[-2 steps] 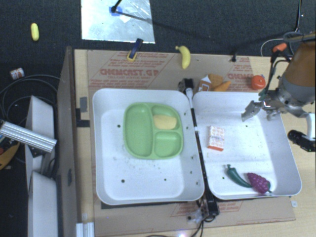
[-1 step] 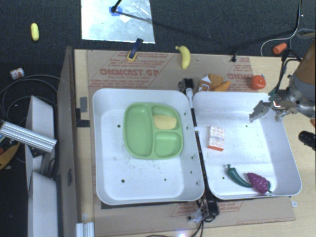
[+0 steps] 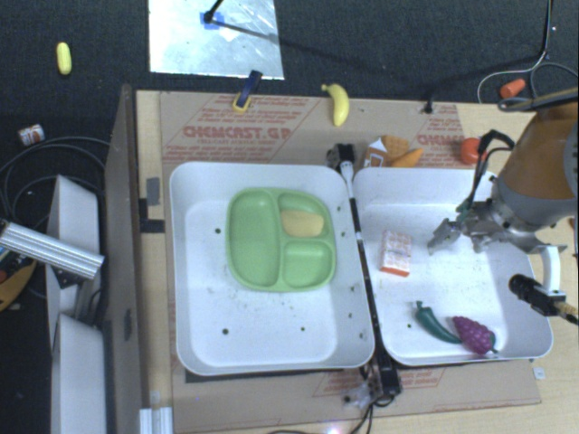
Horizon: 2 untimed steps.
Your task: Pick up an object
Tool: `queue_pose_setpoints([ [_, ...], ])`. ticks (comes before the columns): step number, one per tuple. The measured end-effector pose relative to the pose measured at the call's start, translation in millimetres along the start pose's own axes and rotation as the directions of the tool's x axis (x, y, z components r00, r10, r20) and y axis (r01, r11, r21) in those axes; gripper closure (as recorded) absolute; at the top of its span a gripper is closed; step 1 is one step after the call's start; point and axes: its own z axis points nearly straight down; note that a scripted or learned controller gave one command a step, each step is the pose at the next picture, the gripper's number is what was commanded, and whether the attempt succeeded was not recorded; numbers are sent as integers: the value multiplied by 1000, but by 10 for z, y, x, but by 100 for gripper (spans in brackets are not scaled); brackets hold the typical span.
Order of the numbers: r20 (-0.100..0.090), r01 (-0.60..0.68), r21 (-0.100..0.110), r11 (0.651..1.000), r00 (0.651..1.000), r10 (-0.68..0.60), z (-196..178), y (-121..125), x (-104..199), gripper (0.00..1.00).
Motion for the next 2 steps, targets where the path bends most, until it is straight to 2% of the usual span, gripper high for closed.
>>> queue_pose_setpoints([
  [1,0,7,-4,1000,1000,-7,366,202,549,0],
  [2,1,6,-11,1000,1000,-6,565,747,774,0],
])
